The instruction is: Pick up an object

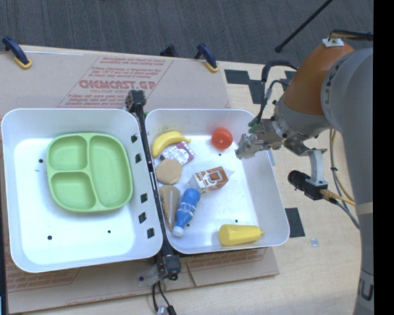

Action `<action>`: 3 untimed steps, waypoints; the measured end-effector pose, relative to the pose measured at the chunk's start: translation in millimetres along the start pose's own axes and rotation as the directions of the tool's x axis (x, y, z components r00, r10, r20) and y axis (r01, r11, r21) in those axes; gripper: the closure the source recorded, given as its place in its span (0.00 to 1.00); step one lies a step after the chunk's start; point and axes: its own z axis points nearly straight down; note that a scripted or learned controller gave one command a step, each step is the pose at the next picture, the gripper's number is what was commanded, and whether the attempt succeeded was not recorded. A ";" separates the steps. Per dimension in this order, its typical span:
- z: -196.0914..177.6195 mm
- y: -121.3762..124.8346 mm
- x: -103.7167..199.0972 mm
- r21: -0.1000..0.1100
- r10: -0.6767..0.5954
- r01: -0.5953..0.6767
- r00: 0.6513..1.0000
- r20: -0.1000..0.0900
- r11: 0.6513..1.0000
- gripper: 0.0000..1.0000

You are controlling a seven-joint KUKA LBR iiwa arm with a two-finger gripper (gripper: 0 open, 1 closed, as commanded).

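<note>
- Over the right bin (276, 205), by its far right rim, hangs the gripper (248, 146) — low and tilted toward the bin's middle. I cannot tell its state; nothing shows in it.
- Taking the tomato (222, 138) as landmark: the gripper sits just to its right, near but apart from it. I judge this the likeliest thing to be picked, being the closest and standing free of its neighbours.
- Left of the tomato lies the banana (169, 140), along the bin's far left part, with a small purple-and-white packet (179, 153) just below it.
- Below and left of the tomato, the brown carton (211, 178) lies flat near the bin's middle; further left a tan round piece (169, 171) touches the cone (169, 201) below it.
- The blue bottle (186, 210) leans beside that cone, touching it — a crowded spot, harder to reach cleanly, I would guess.
- Well below the tomato, the yellow wedge (240, 234) lies alone near the bin's front rim.
- Far left of the tomato, in the left bin (20, 238), the green plate (90, 171) rests with its three compartments bare — probably the place for things once lifted.
</note>
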 end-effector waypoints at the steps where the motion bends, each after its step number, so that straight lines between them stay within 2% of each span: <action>1: -0.2 0.0 -0.2 0.000 -0.001 0.001 1.000 0.000 1.000 0.00; 2: 89.6 -83.4 26.4 0.004 -0.001 0.001 1.000 -0.001 1.000 0.00; 3: 79.3 -82.5 26.2 0.004 -0.007 0.007 1.000 0.000 1.000 1.00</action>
